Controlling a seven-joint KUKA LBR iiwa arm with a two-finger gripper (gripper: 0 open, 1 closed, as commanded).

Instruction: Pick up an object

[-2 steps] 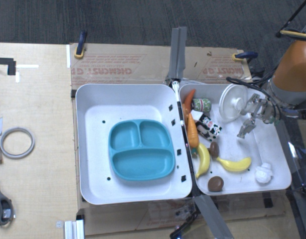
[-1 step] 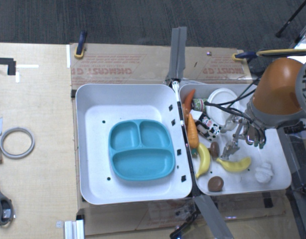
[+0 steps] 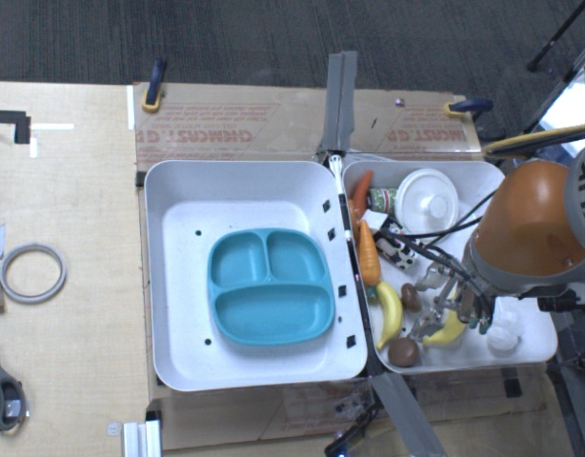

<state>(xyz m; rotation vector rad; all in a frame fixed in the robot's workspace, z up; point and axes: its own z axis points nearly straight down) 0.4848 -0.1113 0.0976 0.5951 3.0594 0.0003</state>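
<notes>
Low in the right bin [image 3: 535,355], the gripper [image 3: 443,314] hangs over the near corner, its fingers too tangled in cable and fruit to tell whether they are wide or closed; a yellow banana [image 3: 452,331] lies directly beneath them, long axis running left to right; a second banana [image 3: 390,314] curves just to the left, a brown ball [image 3: 403,351] beside it; farther back stand an orange carrot [image 3: 369,252] and a white cup [image 3: 427,198]; a blue divided tray [image 3: 271,287] sits in the left bin [image 3: 169,255].

Claw [image 3: 435,314] low, arm overhead.
</notes>
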